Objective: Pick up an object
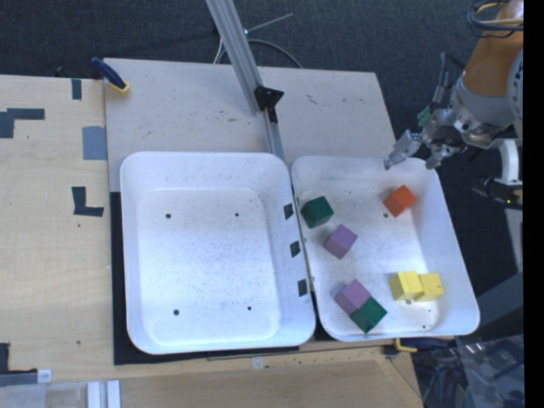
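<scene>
Gripper [414, 151] poised over the right bin's [450, 253] far rim, fingers apart and holding nothing, orange block [399, 200] just below it, green block [317, 212] and purple block [341, 240] further left — yellow blocks [416, 286] well beneath.

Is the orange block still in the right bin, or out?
In. The small orange cube lies on the floor of the right white bin, near its far edge, below the gripper.
</scene>
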You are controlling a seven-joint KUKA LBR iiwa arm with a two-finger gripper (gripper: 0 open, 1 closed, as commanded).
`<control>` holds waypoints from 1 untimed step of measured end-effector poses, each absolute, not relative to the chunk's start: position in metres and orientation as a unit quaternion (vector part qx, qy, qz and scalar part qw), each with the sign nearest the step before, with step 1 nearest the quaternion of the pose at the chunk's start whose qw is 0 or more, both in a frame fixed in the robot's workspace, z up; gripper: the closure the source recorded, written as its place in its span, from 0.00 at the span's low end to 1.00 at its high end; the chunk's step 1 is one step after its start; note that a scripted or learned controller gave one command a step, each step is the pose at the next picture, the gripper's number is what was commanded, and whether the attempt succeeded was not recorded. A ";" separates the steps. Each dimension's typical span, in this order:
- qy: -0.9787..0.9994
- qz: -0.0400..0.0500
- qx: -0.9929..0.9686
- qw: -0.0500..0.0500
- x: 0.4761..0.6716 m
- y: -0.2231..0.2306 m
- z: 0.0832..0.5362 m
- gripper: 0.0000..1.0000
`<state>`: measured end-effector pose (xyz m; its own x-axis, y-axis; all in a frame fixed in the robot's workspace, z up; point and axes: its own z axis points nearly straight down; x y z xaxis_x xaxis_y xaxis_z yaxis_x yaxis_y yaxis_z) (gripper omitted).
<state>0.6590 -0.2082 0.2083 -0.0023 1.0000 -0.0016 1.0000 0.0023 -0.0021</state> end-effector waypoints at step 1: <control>-0.707 0.002 -0.707 0.000 0.626 -0.209 0.211 0.00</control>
